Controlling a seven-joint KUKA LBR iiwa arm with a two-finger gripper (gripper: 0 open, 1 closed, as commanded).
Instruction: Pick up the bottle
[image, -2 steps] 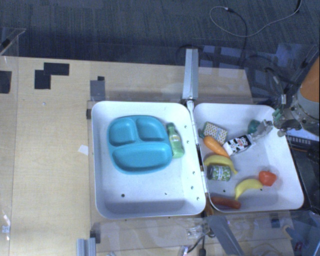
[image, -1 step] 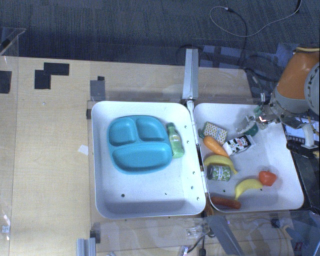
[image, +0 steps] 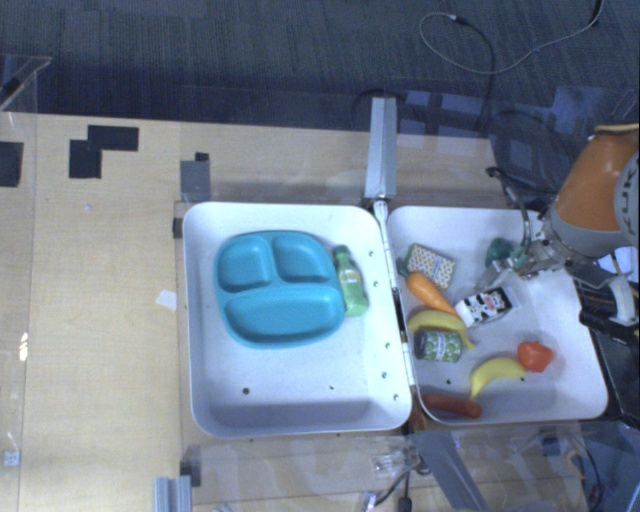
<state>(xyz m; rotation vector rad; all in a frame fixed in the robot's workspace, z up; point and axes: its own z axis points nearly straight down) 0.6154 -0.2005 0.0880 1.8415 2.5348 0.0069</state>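
The green bottle (image: 350, 281) is lying in the left bin (image: 290, 400), resting against the right edge of the blue divided plate (image: 278, 287). The gripper (image: 515, 258) is hovering over the back of the right bin (image: 570, 395), well apart from the bottle, and whether it is apart or together I cannot tell. Below it in that bin are lying a carrot (image: 432, 292), two bananas (image: 496, 372), a red pepper (image: 535, 355) and a small black-and-white carton (image: 485, 305).

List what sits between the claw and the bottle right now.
In the camera view, a line from the claw to the green bottle crosses the patterned packet, the carrot and the divider between the bins.
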